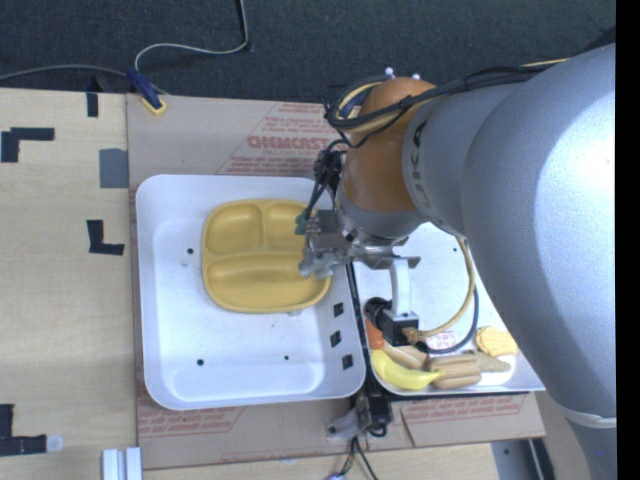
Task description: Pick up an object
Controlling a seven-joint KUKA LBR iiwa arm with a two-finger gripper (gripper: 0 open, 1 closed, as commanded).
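A yellow divided plate [255,253] lies in the left bin [175,298], toward its upper right. My gripper [318,253] hangs over the plate's right rim, under the orange wrist band. The wrist and cables hide how it meets the rim. In the right bin [440,268] a banana [405,375], a yellow toy piece [495,342], some tan sticks [455,371] and a small orange item [375,335] crowd the near edge.
The big grey arm [540,218] covers most of the right bin and the right side of the bench. Cardboard lies under both bins. A black cable and a blue clip [148,90] lie at the back left.
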